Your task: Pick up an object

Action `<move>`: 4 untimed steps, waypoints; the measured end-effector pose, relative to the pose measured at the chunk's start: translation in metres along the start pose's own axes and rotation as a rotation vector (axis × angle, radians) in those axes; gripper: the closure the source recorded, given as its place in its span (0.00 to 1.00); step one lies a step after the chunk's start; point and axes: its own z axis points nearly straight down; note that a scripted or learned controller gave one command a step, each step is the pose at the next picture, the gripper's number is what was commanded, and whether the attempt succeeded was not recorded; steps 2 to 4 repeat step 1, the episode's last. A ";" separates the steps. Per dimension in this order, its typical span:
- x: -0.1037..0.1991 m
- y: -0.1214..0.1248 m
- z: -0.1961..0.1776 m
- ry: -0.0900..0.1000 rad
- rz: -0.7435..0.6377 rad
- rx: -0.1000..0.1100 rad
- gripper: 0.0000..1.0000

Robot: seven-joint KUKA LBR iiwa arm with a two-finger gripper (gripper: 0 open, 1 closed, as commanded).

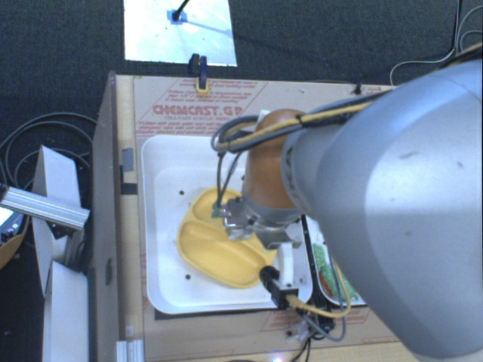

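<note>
A yellow, flat, rounded object (215, 249) lies in the left white bin (162, 202), toward its middle and front. My gripper (240, 228) hangs right over the object's right part, under the orange wrist band (266, 164). The big grey arm covers the fingers from above. Whether the gripper touches the yellow object cannot be told.
The right bin (332, 281) is mostly hidden under the arm; a strip with something green and red shows at its left side. Cables loop around the wrist and at the bench's front edge. A black clamp (198, 68) sits at the bench's back edge.
</note>
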 end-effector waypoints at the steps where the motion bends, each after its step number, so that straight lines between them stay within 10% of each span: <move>1: -0.045 -0.023 -0.135 -0.002 0.015 -0.014 1.00; 4: -0.045 -0.023 -0.135 -0.002 0.015 -0.014 1.00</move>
